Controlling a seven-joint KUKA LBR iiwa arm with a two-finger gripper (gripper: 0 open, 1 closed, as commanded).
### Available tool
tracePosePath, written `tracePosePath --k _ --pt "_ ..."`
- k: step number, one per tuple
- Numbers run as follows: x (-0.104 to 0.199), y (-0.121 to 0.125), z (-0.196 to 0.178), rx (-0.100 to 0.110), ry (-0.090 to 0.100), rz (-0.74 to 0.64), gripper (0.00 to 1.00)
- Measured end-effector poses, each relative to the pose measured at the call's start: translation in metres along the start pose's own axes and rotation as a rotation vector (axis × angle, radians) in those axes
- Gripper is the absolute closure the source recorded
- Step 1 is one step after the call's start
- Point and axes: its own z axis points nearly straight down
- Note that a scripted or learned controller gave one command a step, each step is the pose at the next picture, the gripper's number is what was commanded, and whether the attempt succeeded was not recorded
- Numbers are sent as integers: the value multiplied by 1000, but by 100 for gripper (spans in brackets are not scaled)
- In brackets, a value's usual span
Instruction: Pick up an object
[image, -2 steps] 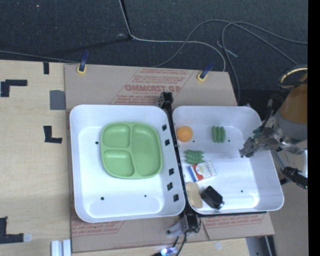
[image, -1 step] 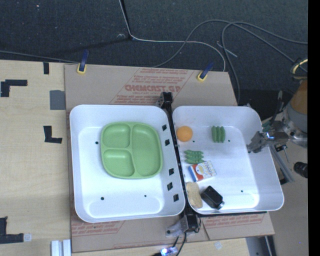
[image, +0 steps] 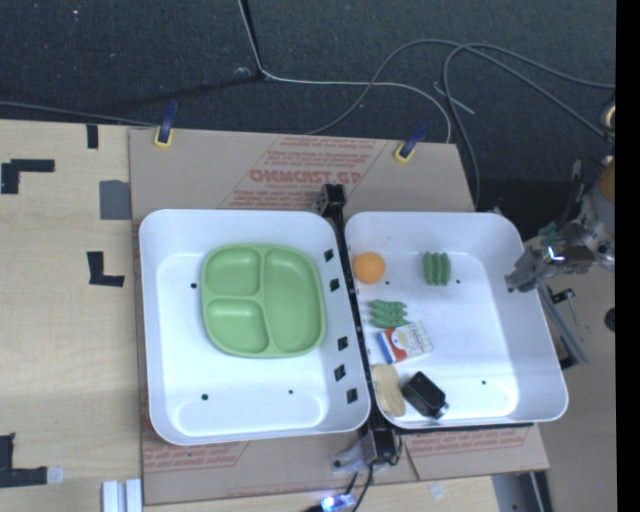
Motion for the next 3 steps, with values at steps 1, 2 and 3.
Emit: tracePosePath --k 1,2,3 --pt "0 1 -27 0 0 1 100" --pt "50 16 -15 2 1 -3 100" --pt "92 18 -7 2 0 -2 100"
